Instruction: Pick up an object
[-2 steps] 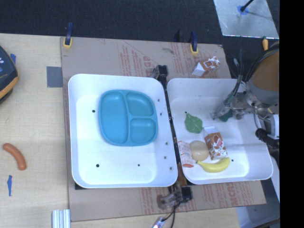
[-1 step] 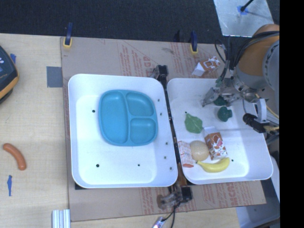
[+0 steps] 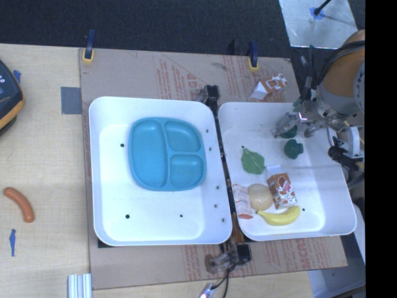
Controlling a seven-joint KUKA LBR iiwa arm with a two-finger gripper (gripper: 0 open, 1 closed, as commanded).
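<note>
Nearest the camera, along the front rim of the right bin point(image 3: 347, 225), a banana point(image 3: 280, 216) lies curled against a pale round item point(image 3: 260, 197) and a red-and-white packet point(image 3: 282, 189), with a second packet point(image 3: 240, 205) pressed to the bin's left wall; these four sit touching or just beside one another, and a grab into that cluster could well catch two things at once or shove one under another; further back, near the middle of the bin, a flat green leaf-shaped piece point(image 3: 252, 161) lies apart, so low against the floor that fingers may slide over it; beyond that, toward the back right corner, a small dark green object point(image 3: 293, 148) sits just in front of the gripper point(image 3: 291, 128), which hangs low over the bin's back edge with nothing visibly between its fingers; whether those fingers are spread or pressed together cannot be told from this slant; the likeliest target is that dark green object, and the risk there is a descent slightly behind it, which would nudge it forward rather than take it; the bin's right wall is close, so the arm's wrist point(image 3: 341, 79) could also foul the rim; in the left bin point(image 3: 105, 166) a blue divided plate point(image 3: 167, 153) rests centred, well apart from the action; a sausage point(image 3: 20, 203) lies on the bench's left edge, and a small wrapper point(image 3: 270, 87) lies behind the right bin.
</note>
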